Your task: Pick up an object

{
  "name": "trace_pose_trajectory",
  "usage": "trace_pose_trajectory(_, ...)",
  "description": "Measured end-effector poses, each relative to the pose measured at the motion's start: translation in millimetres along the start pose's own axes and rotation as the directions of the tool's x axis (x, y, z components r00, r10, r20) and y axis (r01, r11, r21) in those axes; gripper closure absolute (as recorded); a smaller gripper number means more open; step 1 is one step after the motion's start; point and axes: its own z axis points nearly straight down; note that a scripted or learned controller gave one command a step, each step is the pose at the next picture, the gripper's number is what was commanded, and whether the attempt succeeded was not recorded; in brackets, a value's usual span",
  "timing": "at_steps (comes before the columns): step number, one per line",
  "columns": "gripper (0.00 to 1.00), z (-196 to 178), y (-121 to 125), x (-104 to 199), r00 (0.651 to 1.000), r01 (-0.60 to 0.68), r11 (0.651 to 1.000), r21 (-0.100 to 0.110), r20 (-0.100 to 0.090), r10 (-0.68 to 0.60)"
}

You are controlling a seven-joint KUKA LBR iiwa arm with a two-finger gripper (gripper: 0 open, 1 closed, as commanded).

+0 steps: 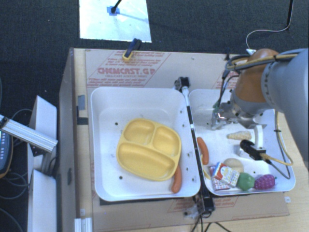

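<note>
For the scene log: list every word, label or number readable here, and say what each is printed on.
"CHEMCAST GP", red capitals: on the brown board under the two white bins.
Smaller red lines above and below that name on the board: too blurred to read.
Red and white toy carton in the right bin: has print on its face, too small to read.
Yellow divided plate, left bin: no text visible.

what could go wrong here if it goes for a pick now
The gripper sits over a bare part of the right bin, away from the toys, so it may close on nothing. The juice box, green toy and purple grapes are crowded against the front wall, likely awkward to grasp singly.
</note>
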Motion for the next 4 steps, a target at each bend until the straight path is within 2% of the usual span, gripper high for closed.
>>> trace_pose_trajectory(1,0.00,-0.2,0.1,-0.5,1.000,-0.001,1.000,-0.001,0.000,0.001)
trace_pose_trajectory(2,1.00,-11.1,1.0,-0.5,1.000,0.001,1.000,-0.003,0.000,-0.001)
trace_pose_trajectory(3,0.00,-11.0,0.9,-0.5,1.000,0.001,1.000,-0.003,0.000,-0.001)
trace_pose_trajectory(4,0.00,-0.5,-11.9,-36.2,1.000,-0.002,1.000,-0.001,0.002,0.002)
